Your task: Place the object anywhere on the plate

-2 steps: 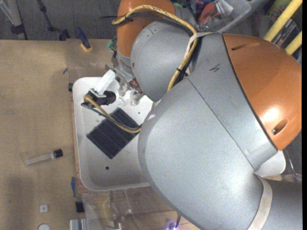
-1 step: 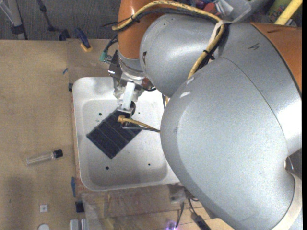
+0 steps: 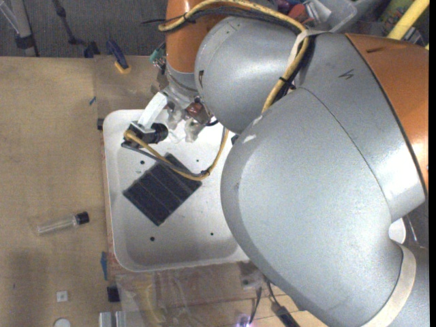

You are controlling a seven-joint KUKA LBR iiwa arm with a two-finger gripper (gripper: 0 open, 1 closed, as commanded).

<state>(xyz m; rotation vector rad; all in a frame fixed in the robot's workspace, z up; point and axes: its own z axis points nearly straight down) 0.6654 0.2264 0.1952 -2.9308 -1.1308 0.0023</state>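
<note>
Bench: tan wooden top (image 3: 48, 148) carrying a shallow white plastic bin (image 3: 129, 251); coloured clutter sits along the far wall.
Object: flat black ribbed rectangular slab (image 3: 162, 191), lying flat on the bin's floor, left of the bin's middle and clear of its walls.
Long axis: slantwise, from the bin's near-left corner toward its far-right side. One corner points at the bin's far wall, so the slab sits diamond-wise, square to no wall.
Gripper: two-finger gripper (image 3: 185, 127) hangs over the bin's far part, just beyond the slab's far corner and apart from it. Whether it is open or closed cannot be told.
Arm: bulky grey-and-orange arm (image 3: 320, 182) covers the bin's right side.
Beyond: small clear tube with a black cap (image 3: 63, 223) lies on the bench, left of the bin.
Risk: the slab is thin and flush with the bin floor, so a straight descent would likely press on its face or slide off an edge. A wrist not turned to the slant would probably catch a corner and spin it. The ribs may let it slip.
</note>
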